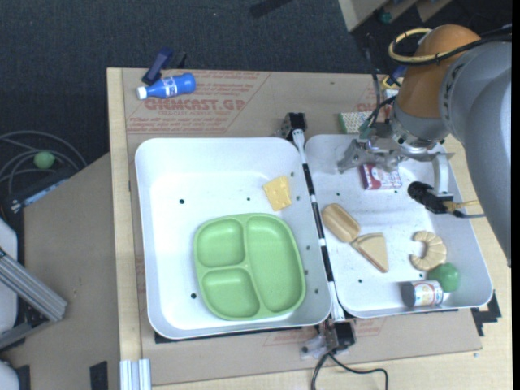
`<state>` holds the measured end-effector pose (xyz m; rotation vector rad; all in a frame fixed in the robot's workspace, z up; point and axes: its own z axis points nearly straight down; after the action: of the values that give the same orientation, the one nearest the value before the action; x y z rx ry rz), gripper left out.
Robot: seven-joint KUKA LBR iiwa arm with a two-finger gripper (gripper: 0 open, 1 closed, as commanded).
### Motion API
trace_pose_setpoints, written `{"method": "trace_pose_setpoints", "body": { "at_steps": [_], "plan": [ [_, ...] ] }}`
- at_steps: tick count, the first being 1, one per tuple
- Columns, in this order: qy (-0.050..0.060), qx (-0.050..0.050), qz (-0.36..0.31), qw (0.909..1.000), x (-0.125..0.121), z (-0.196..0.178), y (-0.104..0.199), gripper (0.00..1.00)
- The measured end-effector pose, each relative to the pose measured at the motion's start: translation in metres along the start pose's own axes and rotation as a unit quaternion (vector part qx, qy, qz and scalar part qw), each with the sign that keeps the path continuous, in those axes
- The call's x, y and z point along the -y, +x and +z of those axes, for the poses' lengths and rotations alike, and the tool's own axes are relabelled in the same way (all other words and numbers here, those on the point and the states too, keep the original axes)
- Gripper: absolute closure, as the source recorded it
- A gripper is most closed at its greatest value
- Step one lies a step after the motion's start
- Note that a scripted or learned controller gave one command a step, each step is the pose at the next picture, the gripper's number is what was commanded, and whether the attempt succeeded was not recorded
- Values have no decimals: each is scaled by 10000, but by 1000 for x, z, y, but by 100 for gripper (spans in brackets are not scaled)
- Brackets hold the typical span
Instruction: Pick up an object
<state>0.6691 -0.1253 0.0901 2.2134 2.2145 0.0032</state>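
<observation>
My gripper [375, 159] hangs low over the back of the right bin [467, 246], under the orange-banded wrist. Right below it, at its near side, lies a small red and white packet [380, 177], partly covered by the gripper. In front of that, a tan bread roll [340, 222] and a tan wedge-shaped slice [373, 252] lie in the bin's middle. A croissant [427, 249], a green ball [446, 278] and a small bottle [422, 294] on its side sit toward the near right corner.
The left bin [162, 218] holds a green divided plate [247, 264] and a yellow cheese piece [278, 192] near its right wall. A blue and white bottle [166, 86] lies on the cardboard behind the bins.
</observation>
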Motion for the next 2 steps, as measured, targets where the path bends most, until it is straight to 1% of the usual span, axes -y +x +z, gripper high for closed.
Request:
{"method": "trace_pose_setpoints", "body": {
  "at_steps": [2],
  "plan": [
    [1, -19, -4, 10000, 0, 0, -3, 0]
  ]
}}
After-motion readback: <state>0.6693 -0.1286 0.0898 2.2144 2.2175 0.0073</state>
